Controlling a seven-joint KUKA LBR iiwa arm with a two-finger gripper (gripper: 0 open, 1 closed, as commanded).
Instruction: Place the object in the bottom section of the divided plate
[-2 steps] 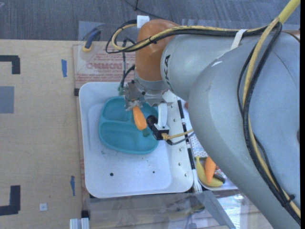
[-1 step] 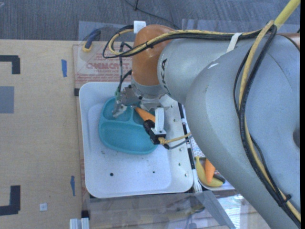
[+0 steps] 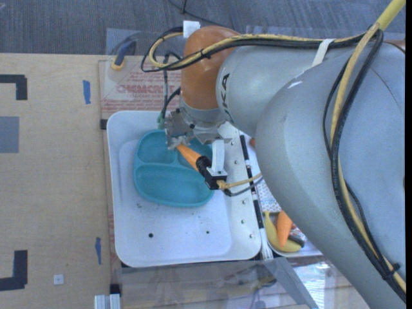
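A teal divided plate (image 3: 166, 184) lies in the left white bin (image 3: 174, 240), its wide section toward the near side. My gripper (image 3: 175, 141) hangs over the plate's upper right part, below the orange wrist band. It is shut on one end of a small orange carrot-like object (image 3: 189, 154). The object slants down to the right, above the plate's divider and right rim. The arm's grey body hides the plate's far right edge.
The right bin (image 3: 250, 219) is mostly hidden under the arm; a yellow banana (image 3: 278, 242) and an orange piece (image 3: 283, 224) lie at its near end. A black connector (image 3: 207, 171) on a cable hangs beside the plate. Bare bin floor spreads below the plate.
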